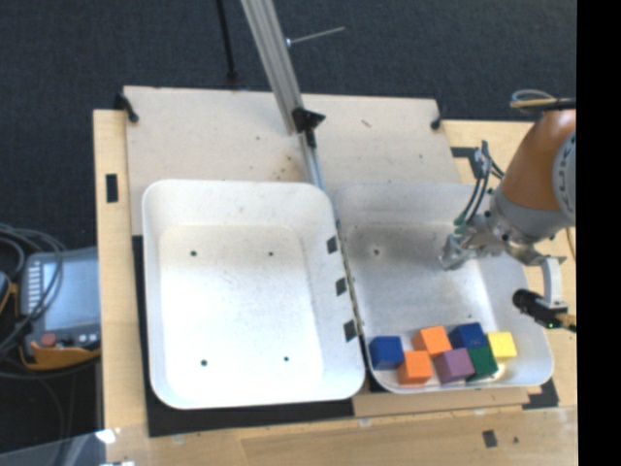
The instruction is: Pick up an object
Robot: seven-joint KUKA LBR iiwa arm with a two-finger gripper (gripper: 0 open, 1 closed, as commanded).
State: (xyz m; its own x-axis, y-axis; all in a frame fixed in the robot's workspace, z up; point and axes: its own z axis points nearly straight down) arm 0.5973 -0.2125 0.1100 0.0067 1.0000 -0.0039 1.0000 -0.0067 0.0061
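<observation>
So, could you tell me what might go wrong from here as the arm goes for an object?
The blocks sit packed together against the near wall of the right bin, so fingers may find no gap, or jam on that wall. The gripper is above bare floor, well short of them. A grab could catch two, such as the purple block and green block.

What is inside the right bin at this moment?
Along the right bin's near edge sits a cluster of blocks: two blue, two orange, one purple, one green, one yellow. The gripper is above its floor. The arm covers the bin's right wall.
</observation>
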